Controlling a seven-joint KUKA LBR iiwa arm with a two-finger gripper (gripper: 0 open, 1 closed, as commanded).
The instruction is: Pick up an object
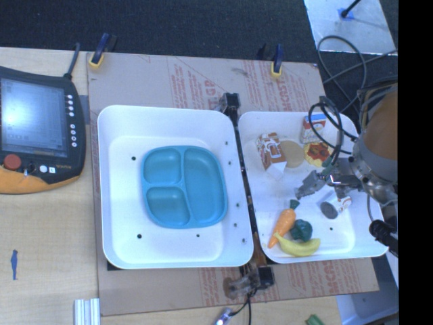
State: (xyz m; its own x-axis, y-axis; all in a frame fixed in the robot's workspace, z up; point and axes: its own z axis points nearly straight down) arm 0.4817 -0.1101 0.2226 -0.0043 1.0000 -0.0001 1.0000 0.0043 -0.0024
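The right bin (358, 249) holds several small objects. A brown and white carton (270, 151) lies at the back, next to a beige disc (295, 155) and a red and yellow item (316, 154). A carrot (283, 226), a green broccoli piece (302, 230) and a banana (298, 248) lie near the front edge. My gripper (326, 193) hangs over the middle of this bin, open, with its fingers (308, 186) spread apart. A small grey oval piece (328, 210) lies just in front of it. Nothing sits between the fingers.
The left bin (115, 181) holds a blue divided plate (183, 185). A tablet-like pendant (37, 131) lies on the bench at the left. Black cables (335, 124) loop over the right bin's back corner. Clamps (277, 59) hold the board's far edge.
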